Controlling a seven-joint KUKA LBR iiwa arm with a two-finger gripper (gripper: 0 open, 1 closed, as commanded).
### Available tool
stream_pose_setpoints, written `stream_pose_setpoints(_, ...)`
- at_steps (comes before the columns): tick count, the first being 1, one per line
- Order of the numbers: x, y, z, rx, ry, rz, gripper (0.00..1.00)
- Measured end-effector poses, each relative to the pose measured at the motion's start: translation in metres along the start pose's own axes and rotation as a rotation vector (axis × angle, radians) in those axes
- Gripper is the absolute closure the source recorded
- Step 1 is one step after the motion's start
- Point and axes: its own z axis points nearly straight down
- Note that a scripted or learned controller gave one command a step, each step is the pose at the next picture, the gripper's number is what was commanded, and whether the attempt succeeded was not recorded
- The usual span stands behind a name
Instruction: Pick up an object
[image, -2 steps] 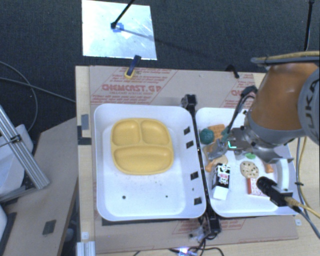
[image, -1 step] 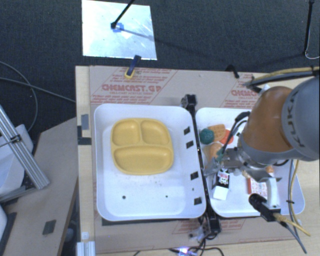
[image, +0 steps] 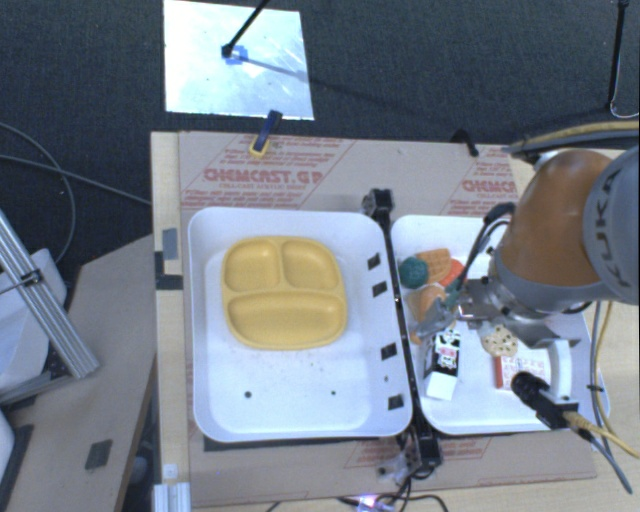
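The gripper (image: 440, 318) hangs low in the right bin (image: 470, 415), centre-right of frame, over a cluster of small objects (image: 428, 272). Whether it is spread or pressed together I cannot tell. To grasp well, it should single out 1 object, like the black-and-white carton (image: 445, 365), and straddle it squarely.

A yellow divided plate (image: 284, 292) lies in the left bin (image: 215, 400); the arm (image: 560, 240) hangs over the right bin (image: 470, 415).

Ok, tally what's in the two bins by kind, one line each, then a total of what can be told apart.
Yellow divided plate, left bin: 1
Teal ball, right bin: 1
Orange toy pieces: at least 2, partly hidden by the arm
Black-and-white carton: 1
Spotted cookie-like piece: 1
Small red-and-white item: 1
Total: at least 7
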Motion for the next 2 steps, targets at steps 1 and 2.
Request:
stream_pose_setpoints(1,0.018,0.012,0.032,0.006,0.001,-0.001,0.00)
stream_pose_setpoints(2,0.065,-0.001,-0.039,-0.002,0.002,-0.005,0.00)
